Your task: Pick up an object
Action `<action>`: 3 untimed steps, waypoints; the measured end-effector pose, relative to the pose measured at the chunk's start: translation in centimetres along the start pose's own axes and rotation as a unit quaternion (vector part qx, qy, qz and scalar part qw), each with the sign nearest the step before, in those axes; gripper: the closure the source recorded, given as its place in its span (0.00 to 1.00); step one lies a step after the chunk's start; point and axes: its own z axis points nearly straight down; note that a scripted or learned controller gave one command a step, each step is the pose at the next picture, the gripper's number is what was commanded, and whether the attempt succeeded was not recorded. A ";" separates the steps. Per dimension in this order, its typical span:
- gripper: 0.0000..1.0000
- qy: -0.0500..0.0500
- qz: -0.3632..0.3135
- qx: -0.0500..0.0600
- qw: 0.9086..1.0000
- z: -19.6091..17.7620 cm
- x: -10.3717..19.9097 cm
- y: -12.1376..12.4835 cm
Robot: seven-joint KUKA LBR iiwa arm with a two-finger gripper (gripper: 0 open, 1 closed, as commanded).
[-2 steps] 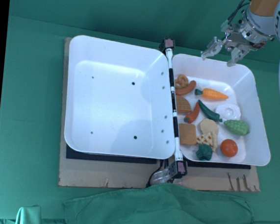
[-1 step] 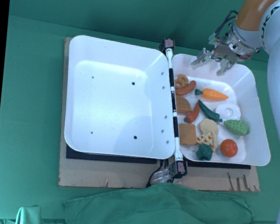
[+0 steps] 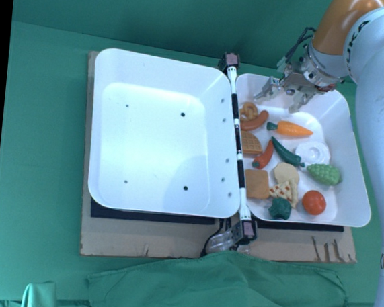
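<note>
Arm reaches in over the far end of the right bin [image 3: 352, 171]. Gripper [image 3: 289, 93] hangs above the bin's far corner, fingers spread apart, nothing between them.

Toy food lies crowded toward the bin's near and middle parts. Nearest pieces to the fingers: a sausage [image 3: 254, 120] and a pretzel [image 3: 249, 110], just below-left of the fingers in the view, hard by the bin's inner wall; a carrot [image 3: 290, 129] just below them, toward the camera.

Carrot is the likeliest target by position. Its long axis runs roughly across the bin, leaf end toward the inner wall, tip pointing toward the outer wall. Fingers look set roughly along that same line, so a wrist turn may be wanted before closing across the carrot's width. This is a judgement; finger alignment is hard to read at this slant.

Farther from the fingers, toward the camera: chili [image 3: 265, 155], grapes [image 3: 323, 173], tomato [image 3: 313, 202], broccoli [image 3: 280, 208].

Left bin [image 3: 154, 129] holds no items.
</note>
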 end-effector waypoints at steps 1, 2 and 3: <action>1.00 0.004 -0.001 0.004 1.000 -0.9 0.6 -0.1; 1.00 -0.003 0.001 -0.011 1.000 -5.7 0.7 0.5; 1.00 -0.003 0.001 -0.013 1.000 -12.6 1.0 0.3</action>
